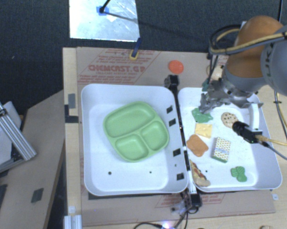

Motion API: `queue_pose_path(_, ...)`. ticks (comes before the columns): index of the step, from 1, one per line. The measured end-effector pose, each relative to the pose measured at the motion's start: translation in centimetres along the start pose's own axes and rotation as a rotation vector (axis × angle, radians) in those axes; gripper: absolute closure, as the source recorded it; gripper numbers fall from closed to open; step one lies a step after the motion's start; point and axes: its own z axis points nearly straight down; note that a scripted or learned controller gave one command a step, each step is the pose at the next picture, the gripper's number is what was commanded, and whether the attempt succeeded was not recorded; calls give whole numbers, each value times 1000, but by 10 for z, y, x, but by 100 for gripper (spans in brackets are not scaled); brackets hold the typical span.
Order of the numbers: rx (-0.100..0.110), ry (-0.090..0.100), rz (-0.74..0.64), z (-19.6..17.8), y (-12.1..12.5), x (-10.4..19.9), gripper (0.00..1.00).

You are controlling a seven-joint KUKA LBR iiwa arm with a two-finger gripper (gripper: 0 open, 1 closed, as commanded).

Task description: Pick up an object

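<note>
The gripper [204, 108] is hanging low in the right bin [272, 173], touching the green toy leaf [199, 114]. I cannot tell how its jaws are standing. The yellow cheese square [204, 130] is sitting just beside it, so it might bump that away.

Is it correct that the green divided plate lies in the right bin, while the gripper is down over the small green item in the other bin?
Not quite. The camera view shows the green divided plate in the left bin, not the right one. The gripper is down over the small green item in the right bin.
</note>
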Motion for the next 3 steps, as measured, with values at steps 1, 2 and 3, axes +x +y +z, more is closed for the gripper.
queue_pose_path(1,-4,-1,6,-17,-1,-5,100)
queue_pose_path(2,-5,-1,2,-17,12,-4,100)
queue_pose_path(3,-2,-2,7,0,10,-7,100)
